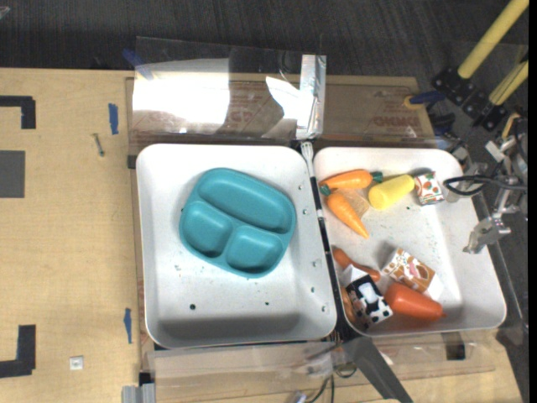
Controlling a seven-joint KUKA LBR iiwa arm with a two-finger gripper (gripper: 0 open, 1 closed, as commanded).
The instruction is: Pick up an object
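The right bin [436, 254] holds several toy foods. Two orange carrots [348, 198] lie at its far left, beside a yellow piece [391, 191] and a small red and white box [430, 190]. Near the front lie a patterned packet [409, 270], a red-orange pepper [413, 303], a black and white toy [369, 300] and a small orange piece [346, 261]. My gripper [489, 222] hangs over the bin's right rim, partly cut off by the frame edge, apart from all the objects.
The left bin [168, 292] holds a teal divided plate [238, 221]. A clear plastic sheet [226, 99] stands behind the bins. Cables and yellow bars [495, 32] crowd the far right. The cardboard bench top [59, 225] stretches to the left.
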